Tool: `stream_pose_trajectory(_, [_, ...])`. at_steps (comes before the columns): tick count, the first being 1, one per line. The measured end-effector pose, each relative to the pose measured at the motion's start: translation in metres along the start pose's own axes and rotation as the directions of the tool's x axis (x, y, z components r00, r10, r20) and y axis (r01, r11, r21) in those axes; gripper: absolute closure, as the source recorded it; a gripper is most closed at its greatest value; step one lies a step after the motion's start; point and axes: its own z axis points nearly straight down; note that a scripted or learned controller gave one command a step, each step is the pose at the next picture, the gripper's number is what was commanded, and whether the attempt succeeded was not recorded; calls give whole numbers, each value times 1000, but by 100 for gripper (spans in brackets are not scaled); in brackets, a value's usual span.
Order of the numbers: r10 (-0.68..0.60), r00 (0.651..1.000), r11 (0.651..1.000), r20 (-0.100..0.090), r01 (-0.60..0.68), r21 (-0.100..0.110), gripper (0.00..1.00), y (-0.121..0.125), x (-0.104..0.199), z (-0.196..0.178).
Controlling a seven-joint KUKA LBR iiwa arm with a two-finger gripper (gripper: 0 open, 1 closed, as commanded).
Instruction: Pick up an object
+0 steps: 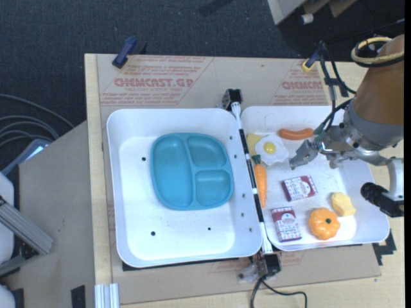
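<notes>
My gripper (pixel 319 158) hovers over the middle of the right bin (pixel 366 233), open, with nothing between its fingers. Just below it lies a small red packet (pixel 299 188). A second red packet (pixel 285 224) lies near the front, next to an orange toy pumpkin (pixel 323 223). A yellow block (pixel 343 204) sits to the right of the pumpkin. A toy fried egg (pixel 270 149) and a sausage (pixel 295 133) lie left of and behind the gripper. A carrot (pixel 259 181) rests along the bin's left wall.
The left bin (pixel 128 223) holds a blue divided plate (pixel 191 171). A black clamp (pixel 232 97) sits at the back where the bins meet. Cables and the arm's body (pixel 379 101) crowd the right bin's back right corner.
</notes>
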Motion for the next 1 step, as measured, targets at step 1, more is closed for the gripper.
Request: stream_pose_trajectory(1, [0,1000,1000,1,0,1,0,120,-7,121])
